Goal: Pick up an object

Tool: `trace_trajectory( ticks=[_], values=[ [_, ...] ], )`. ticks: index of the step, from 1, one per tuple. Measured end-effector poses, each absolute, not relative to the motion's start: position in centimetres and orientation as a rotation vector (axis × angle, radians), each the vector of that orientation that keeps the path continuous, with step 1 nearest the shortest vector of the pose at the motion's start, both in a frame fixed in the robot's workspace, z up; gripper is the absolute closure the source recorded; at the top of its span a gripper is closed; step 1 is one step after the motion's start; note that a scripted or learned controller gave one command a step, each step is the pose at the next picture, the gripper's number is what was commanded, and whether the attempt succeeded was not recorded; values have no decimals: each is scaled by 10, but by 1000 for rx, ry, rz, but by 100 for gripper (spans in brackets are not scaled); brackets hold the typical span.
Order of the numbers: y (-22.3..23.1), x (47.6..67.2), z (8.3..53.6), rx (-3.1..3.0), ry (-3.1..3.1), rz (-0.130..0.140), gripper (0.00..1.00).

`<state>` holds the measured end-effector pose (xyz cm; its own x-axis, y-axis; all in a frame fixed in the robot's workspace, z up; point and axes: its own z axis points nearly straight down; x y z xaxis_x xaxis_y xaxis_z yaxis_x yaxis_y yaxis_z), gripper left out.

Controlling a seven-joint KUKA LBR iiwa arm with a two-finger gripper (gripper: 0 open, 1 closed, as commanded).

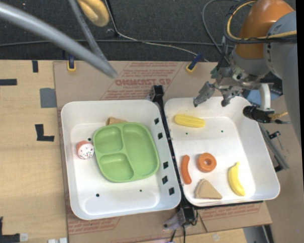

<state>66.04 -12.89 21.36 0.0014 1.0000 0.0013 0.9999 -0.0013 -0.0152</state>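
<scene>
Yellow plastic corn cob point(189, 121) lies near the top of the right white bin point(253, 139), just below my gripper point(214, 96). I see the fingers spread open, holding nothing. It looks light, hard, slippery; I'd grab its middle.

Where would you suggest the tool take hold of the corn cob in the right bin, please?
Probably across the middle of the corn cob, coming straight down from above. It lies flat and lengthwise left to right, so fingers closing across its narrow width should fit. Bare bin floor surrounds it, and the tool hovers just above-right.
</scene>
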Motion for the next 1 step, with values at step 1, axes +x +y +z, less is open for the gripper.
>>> trace_trajectory(
  ticks=[1],
  values=[
    [-129, 663, 222, -2219, -2223, 2, 0]
  ],
)
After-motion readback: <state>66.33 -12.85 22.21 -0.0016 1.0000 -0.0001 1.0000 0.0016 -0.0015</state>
